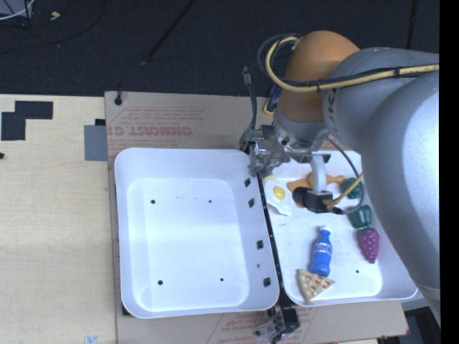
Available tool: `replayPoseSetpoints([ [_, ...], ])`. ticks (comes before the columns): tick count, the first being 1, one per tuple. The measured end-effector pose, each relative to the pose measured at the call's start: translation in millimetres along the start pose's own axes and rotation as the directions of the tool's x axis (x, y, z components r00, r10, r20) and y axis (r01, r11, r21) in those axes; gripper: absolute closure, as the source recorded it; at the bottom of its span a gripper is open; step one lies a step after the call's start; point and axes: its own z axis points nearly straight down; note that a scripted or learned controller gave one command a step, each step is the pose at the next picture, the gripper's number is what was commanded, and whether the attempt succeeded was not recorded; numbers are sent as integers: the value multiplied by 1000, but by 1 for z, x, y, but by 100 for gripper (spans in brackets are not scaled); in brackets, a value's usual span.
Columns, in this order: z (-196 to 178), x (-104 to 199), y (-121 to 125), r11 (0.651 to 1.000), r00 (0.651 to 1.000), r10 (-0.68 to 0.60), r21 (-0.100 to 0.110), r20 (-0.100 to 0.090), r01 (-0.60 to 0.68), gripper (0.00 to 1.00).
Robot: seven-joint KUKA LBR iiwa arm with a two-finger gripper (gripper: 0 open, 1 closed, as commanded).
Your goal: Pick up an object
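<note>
My gripper [259, 160] hangs over the far left corner of the right bin [344, 292], by the wall between the two bins. A fried egg toy [278, 194] lies just in front of it, slightly to its right. Further forward lie a blue bottle [322, 251] and a pizza slice [314, 284]. A bunch of purple grapes [368, 244] and a green toy [361, 215] sit by the bin's right side. The arm hides the far part of this bin.
The left bin [136, 192] stands beside the right one, and their rims meet at a row of black clips [259, 244]. Both bins rest on a cardboard sheet [172, 120]. The bulky grey arm [401, 135] covers the right side.
</note>
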Motion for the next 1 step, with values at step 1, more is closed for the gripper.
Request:
replayPoseSetpoints([
  [1, 0, -2, 0, 1000, 1000, 1, 1, 1, -1, 100],
])
